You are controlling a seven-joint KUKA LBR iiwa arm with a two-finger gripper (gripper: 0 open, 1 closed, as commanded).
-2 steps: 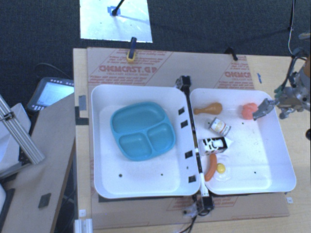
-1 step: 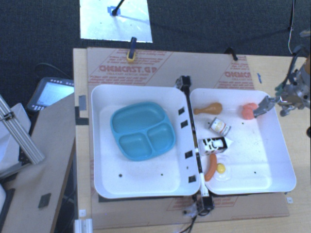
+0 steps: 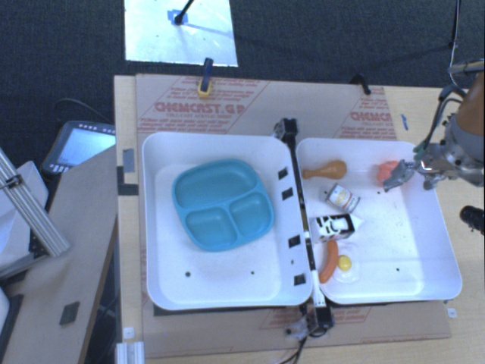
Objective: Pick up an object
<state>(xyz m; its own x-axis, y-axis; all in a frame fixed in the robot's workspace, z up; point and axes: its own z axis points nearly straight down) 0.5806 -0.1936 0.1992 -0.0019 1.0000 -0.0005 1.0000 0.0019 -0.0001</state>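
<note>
An orange-pink toy [image 3: 387,171] lies at the upper right of the right bin [image 3: 424,279], touching the tool [image 3: 402,174], whose state I cannot tell. A toy drumstick [image 3: 326,171], small can [image 3: 342,198], black-and-white carton [image 3: 334,224], sausage [image 3: 329,260] and fried egg [image 3: 345,265] sit leftward, loose for picking. The left bin [image 3: 159,279] holds a blue divided plate [image 3: 222,203]. Cardboard [image 3: 198,106] beyond reads "CHEMCAST GP".

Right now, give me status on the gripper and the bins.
Gripper low at right bin upper right edge, beside orange toy. Nothing visibly held. Drumstick, can, sausage, egg untouched. Blue tray in left bin.
</note>
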